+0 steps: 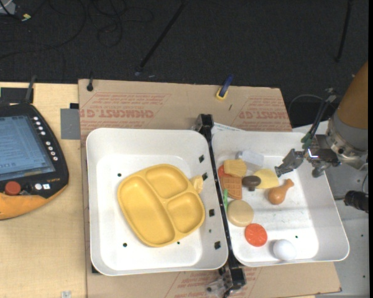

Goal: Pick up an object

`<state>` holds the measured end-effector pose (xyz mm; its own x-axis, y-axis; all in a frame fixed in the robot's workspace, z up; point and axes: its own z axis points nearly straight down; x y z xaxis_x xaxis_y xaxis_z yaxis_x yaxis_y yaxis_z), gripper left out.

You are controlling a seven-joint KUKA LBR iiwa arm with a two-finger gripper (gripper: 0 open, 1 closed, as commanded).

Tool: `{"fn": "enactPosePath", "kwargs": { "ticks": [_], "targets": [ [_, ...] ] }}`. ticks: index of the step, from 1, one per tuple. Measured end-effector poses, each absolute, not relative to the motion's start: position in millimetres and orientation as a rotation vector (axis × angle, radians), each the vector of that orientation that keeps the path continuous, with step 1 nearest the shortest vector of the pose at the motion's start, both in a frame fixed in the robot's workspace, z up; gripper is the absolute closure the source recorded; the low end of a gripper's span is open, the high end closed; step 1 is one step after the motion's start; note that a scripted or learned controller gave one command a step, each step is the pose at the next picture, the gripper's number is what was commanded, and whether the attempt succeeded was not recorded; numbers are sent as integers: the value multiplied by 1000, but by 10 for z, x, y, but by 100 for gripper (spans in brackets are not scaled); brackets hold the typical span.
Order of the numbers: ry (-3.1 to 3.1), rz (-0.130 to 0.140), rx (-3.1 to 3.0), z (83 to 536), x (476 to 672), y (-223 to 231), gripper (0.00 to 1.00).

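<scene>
Hovering: gripper (292,162) over right bin (336,228) at 2 o'clock | grip state: cannot tell | drumstick (278,192) lying just below.

Single fixed camera, set high above the tabletop (43,241) and tilted down.

Both white bins are taken in whole, the left bin (105,166) and the right bin (326,222) lying side by side across the middle of the view. The dark floor beyond the far edge is seen along the top. The scene is viewed from a middling height, and the arm (351,113) is cut off at the right edge.
</scene>
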<state>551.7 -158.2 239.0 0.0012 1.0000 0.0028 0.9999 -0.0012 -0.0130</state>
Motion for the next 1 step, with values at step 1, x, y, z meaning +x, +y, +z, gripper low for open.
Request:
{"fn": "enactPosePath", "kwargs": {
  "ticks": [1],
  "targets": [
    [-2220,1,-2219,2448,5539,-1584,0]
  ]
}}
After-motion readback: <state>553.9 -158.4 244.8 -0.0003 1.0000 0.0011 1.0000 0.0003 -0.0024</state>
